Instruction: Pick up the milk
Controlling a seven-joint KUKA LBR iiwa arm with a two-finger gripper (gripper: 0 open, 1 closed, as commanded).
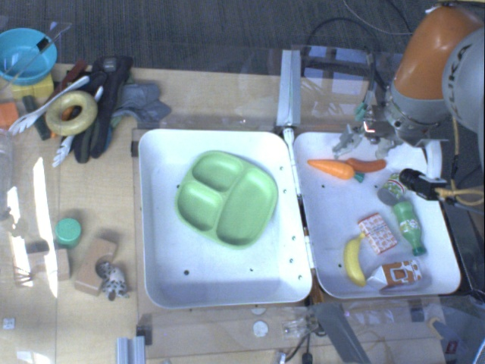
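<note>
Bench (91, 203) (pale wood) bearing two shallow white bins side by side. Left bin (163, 271): holds a green divided plate (227, 197), lying near its centre. Right bin (333, 271): holds the smaller items. Arm (436, 59), grey with an orange band, reaching in from the right over the far edge of the right bin. Hand (362, 136) hanging at the far side of that bin, just beyond the carrot (332, 168); whether it is open or closed cannot be told, and nothing is visibly held. Green bottle (409, 226) lying toward the right wall, a can (392, 190) just beyond it. Banana (354, 260) at the near side, beside a red-and-white packet (377, 233). Milk (400, 274), a small brown-and-white carton, lying in the near right corner of the right bin, just right of the banana and well apart from the hand.
</note>
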